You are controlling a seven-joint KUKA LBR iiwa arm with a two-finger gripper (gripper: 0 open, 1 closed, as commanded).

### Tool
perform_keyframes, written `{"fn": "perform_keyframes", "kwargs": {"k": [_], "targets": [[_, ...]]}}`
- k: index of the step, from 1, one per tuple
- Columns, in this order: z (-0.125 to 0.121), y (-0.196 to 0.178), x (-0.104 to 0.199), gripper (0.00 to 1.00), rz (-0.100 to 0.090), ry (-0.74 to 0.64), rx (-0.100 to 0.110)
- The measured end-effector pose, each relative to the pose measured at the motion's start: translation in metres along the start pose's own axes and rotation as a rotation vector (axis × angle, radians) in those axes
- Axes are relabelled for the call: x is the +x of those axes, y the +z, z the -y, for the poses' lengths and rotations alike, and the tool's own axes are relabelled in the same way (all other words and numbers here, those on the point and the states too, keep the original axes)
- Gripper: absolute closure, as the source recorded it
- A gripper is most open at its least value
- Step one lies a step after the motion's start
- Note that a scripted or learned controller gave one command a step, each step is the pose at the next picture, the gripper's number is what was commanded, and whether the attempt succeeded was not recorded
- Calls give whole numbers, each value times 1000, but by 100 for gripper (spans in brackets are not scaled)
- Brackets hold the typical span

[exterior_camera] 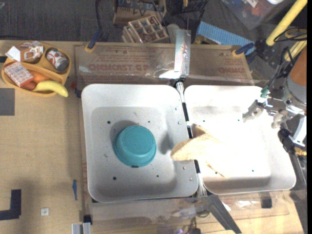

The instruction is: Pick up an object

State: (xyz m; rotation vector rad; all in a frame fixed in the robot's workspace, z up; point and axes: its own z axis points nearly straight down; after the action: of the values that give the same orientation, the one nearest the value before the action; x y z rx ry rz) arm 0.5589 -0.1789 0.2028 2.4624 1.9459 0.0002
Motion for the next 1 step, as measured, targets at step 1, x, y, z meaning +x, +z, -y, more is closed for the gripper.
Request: {"fn": "perform_keyframes", "kwargs": {"k": [1], "targets": [[6, 14, 71, 0, -1, 294, 6]]}}
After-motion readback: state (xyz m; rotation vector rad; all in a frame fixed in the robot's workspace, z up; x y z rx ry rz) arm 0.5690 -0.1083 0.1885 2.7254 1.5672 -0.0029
